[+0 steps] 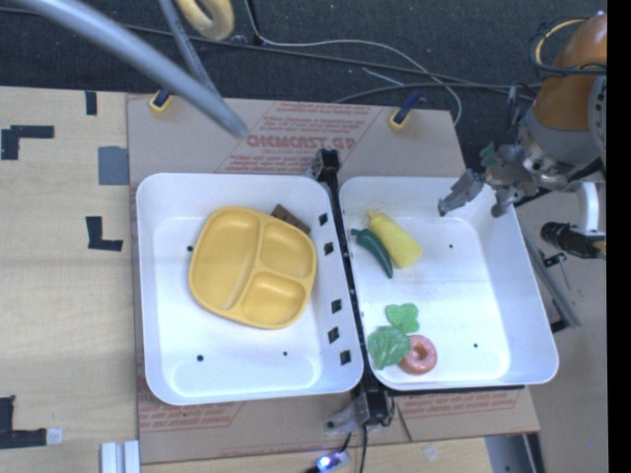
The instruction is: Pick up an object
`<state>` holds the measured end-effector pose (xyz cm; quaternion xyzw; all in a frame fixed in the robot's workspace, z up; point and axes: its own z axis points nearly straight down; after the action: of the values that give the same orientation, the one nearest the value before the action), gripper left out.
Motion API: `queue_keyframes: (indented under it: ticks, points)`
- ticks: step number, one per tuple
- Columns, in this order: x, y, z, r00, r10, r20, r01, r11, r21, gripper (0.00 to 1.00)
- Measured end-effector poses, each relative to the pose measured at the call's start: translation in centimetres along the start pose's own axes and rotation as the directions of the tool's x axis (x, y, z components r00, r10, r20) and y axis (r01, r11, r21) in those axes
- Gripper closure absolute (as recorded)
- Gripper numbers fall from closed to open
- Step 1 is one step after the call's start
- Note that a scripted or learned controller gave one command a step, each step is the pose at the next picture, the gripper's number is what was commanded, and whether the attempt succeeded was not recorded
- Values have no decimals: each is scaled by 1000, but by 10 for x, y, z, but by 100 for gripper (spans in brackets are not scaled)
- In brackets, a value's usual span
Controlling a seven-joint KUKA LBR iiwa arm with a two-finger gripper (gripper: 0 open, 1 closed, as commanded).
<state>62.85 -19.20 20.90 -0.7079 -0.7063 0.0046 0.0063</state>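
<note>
In the right bin (498, 294) lie a yellow corn cob (396, 239) and, touching its left side, a dark green pepper (375, 249). Near the bin's front sit a green leafy piece (391, 335) and a red-orange ring (419, 355), close together. My gripper (483, 197) hangs over the right bin's far right corner, apart from all of these. Its two fingers are spread and nothing is between them.
The left bin (168, 294) holds a yellow divided plate (253, 266) with a dark brown object (288, 215) poking out behind it. A black divider (338, 274) joins the bins. Cables run across the dark floor behind. A grey pole (108, 33) slants across the top left.
</note>
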Motion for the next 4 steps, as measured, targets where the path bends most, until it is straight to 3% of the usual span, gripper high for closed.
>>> queue_keyframes:
  ticks: [1,3,4]
  points:
    - [0,3,-9,1000,-4,3,4,1000,-14,0]
    - [7,2,102,1000,-4,4,4,1000,-10,0]
    - [6,2,125,1000,-4,6,4,1000,-14,0]
